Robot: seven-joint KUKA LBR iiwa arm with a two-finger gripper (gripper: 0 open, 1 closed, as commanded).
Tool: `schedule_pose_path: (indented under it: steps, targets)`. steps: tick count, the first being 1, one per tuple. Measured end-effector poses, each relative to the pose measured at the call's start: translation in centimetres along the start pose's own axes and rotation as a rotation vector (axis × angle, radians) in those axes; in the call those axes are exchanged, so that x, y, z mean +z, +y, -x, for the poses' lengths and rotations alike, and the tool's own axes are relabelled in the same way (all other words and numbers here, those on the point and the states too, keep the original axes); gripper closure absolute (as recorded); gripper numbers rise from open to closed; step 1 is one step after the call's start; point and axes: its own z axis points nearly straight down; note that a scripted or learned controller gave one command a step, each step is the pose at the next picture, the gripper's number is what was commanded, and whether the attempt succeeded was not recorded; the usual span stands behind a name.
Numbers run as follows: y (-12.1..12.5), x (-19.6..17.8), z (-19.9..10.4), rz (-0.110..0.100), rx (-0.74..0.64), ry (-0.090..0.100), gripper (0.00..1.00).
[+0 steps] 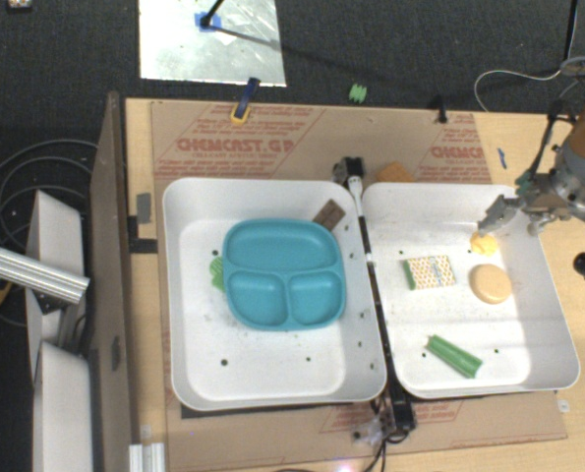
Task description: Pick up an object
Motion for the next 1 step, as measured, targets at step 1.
schedule_pose_path:
  steps: [1]
  targets:
    - [-0.86, 11.2, -0.48, -0.003, 0.003, 0.002, 0.0]
